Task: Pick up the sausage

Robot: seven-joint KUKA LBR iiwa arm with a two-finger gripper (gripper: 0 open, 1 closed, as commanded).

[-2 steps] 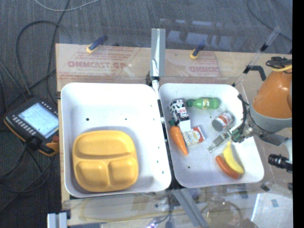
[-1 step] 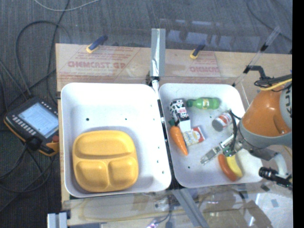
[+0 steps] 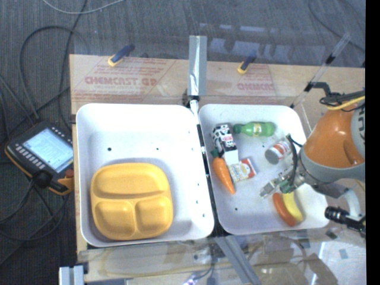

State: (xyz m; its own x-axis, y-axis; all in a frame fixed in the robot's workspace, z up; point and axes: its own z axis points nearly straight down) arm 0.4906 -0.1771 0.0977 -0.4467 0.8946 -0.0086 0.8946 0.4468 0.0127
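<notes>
The sausage (image 3: 283, 210) is a short red-orange piece lying near the front right corner of the right bin (image 3: 252, 218), pressed against a yellow banana (image 3: 293, 205). My gripper (image 3: 274, 186) hangs low over the bin floor just above and to the left of the sausage's upper end, at the end of the grey and orange arm (image 3: 332, 144) coming in from the right. Nothing shows in the gripper.
The right bin also holds a carrot (image 3: 224, 175), a cow-patterned carton (image 3: 222, 136), a green bottle (image 3: 254, 128), a small can (image 3: 277, 153) and a red-and-white packet (image 3: 242, 170). A yellow divided tray (image 3: 131, 200) lies in the left bin (image 3: 119, 123).
</notes>
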